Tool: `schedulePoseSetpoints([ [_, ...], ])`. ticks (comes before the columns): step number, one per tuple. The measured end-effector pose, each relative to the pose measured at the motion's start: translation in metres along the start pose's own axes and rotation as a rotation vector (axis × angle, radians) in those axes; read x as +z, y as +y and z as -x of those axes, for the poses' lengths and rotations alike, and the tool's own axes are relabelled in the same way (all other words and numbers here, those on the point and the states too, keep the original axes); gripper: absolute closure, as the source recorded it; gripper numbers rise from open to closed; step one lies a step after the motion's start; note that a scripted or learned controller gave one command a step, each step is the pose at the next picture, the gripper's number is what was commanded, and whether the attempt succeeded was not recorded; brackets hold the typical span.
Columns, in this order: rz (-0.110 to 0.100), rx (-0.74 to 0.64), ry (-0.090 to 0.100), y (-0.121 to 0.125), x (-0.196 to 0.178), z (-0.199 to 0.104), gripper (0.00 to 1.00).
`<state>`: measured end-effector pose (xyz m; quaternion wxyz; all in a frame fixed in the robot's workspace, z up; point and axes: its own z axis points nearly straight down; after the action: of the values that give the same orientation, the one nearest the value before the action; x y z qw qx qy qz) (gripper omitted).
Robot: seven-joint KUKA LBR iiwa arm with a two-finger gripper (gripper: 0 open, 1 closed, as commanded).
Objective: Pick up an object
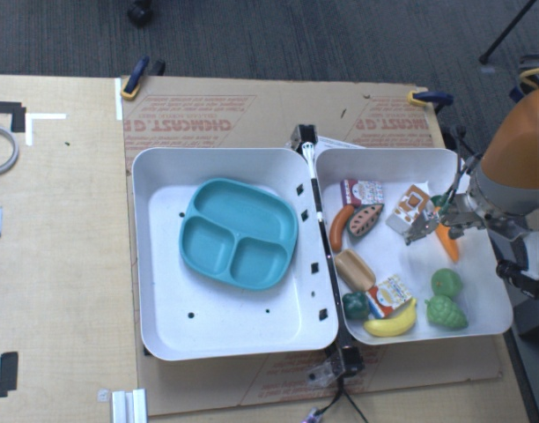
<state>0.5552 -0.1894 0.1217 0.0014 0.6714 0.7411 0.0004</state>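
From my overhead camera, mirrored print on the cardboard sheet (278, 113) under the bins is too faint to read. My pincer (421, 228) hangs in the right bin (481, 320), right of centre, beside a small carton (409, 208) and carrot (449, 243); I cannot tell its state. Left bin (155, 324) holds a teal tray (239, 233) with bare floor around it.

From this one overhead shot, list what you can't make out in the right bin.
- Gripper finger state: too small, dark, blurred in the camera view.
- Carrot: top end hidden by the gripper.
- Print on the small packet: too small to read.
- Dark green item: shape unclear, partly behind the banana.
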Motion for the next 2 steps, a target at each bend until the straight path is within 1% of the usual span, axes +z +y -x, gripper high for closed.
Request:
schedulePoseSetpoints([
  [1, -0.001, -0.548, 0.002, 0.006, 0.029, -0.008, 0.0],
  [2, -0.001, -0.734, 0.002, -0.001, 0.029, -0.05, 0.0],
])
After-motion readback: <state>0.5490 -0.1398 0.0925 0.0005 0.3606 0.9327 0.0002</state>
